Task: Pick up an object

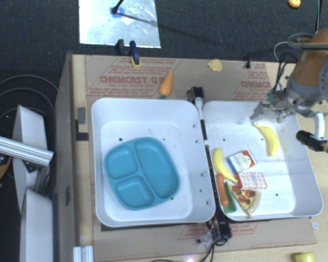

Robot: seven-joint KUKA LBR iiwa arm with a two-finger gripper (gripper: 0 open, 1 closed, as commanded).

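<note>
Dark carpet (33, 31) lies all around a brown bench (147, 72). Two white bins sit side by side on the bench.

Inside the left bin (106, 116) is a blue plate (141, 172) with three parts.

The right bin (300, 184) holds the small things. One banana (271, 139) lies near the top of this bin, a bit right of the middle. It is just below the gripper (273, 112) and is not touching it. A second banana (223, 165) lies by the left wall. Just beside it is a small carton (242, 160). Below the carton is a red and white box (253, 180). An orange carrot (224, 191) lies by the left wall, low down. Next to the carrot is a toy pizza slice (247, 198).

The arm (317, 64) comes in from the right. Its gripper is over the top of the right bin, near the back wall. I cannot tell how its grabbing parts stand. Nothing can be seen in its grip.

Past the bins, a second carrot (166, 84) lies on the bench. A yellow thing (215, 65) lies there too. A shiny sheet (119, 15) lies on the carpet, and a tiny orange ball (294, 2) sits far off at the top right.
</note>
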